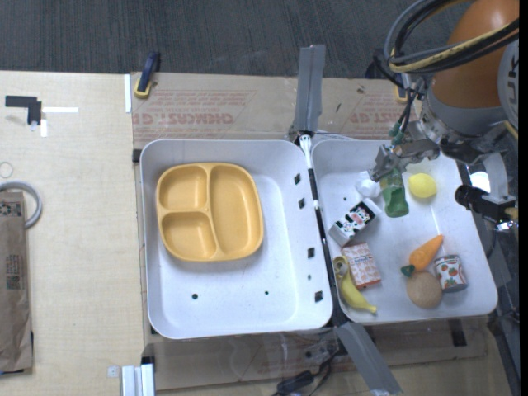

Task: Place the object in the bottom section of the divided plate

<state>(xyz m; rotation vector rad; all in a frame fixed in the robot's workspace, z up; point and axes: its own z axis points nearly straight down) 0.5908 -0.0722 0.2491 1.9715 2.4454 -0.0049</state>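
Jaws (pixel 394 165) sat low over the upper part of the right bin (pixel 487 291), right on top of a green bottle (pixel 396 198). Whether they were released or clenched on it could not be told; wrist hardware hid the tips. The bottle's top end met the jaws and the rest trailed down-frame from them, tilted, so it was either being gripped by the neck or simply lying there under them. Likely the chosen object, judging by that alignment.

Just right of the jaws: a yellow lemon (pixel 422 186). Just left and below: a small white item (pixel 368 187), too small to name. Further below-left: a black-and-white carton (pixel 354 222), then a pink snack box (pixel 361 266) and a banana (pixel 353 291) against the bin's left wall. Below-right: a carrot (pixel 426 252), a small printed can (pixel 449 273), a round tan potato-like thing (pixel 424 290).

The yellow divided plate (pixel 209 211) lay far left of the jaws, in the left bin (pixel 239 312), flat, nothing in it. One long section ran down its right side and two smaller ones were stacked on its left; the lower small one (pixel 190 236) read as the bottom section. Task not done: the object was not yet in the plate, and the carry would need to clear the wall between bins.
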